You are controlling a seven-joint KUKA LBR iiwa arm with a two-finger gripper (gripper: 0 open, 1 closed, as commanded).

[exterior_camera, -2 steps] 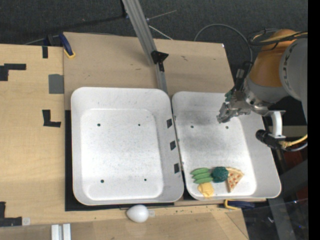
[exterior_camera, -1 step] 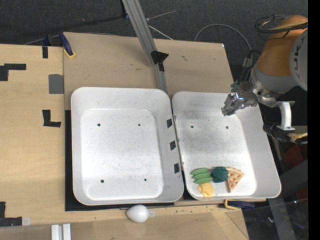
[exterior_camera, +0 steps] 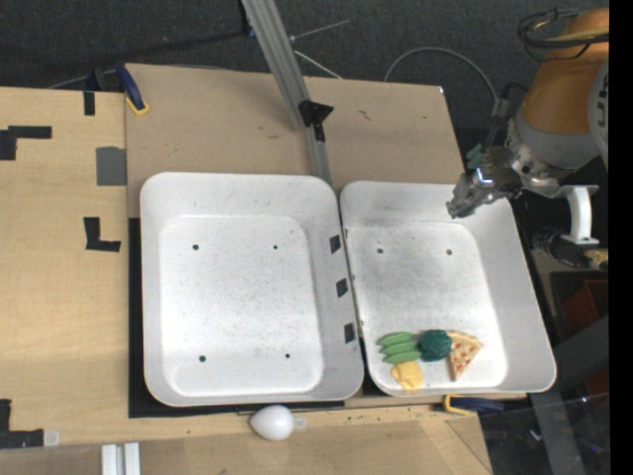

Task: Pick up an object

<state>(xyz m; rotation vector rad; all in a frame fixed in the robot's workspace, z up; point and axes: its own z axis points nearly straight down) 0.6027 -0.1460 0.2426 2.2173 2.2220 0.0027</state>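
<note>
Tool (exterior_camera: 463, 204) over right bin's (exterior_camera: 514, 265) far rim, toys (exterior_camera: 431, 352) well apart.

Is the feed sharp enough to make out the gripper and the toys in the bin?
Camera view: lighting even, no strong glare; toys in the right bin are small but distinct by colour; the gripper is dark and soft-edged, its detail unreadable.

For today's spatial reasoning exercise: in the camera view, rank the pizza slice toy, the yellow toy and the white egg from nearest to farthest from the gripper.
Measured from the gripper, at the right bin's far right corner:
1. Pizza slice toy, near edge of the right bin, rightmost of the cluster.
2. Yellow toy, just left of it and lower.
3. White egg, outside the bins, on the bench's front edge.
</note>
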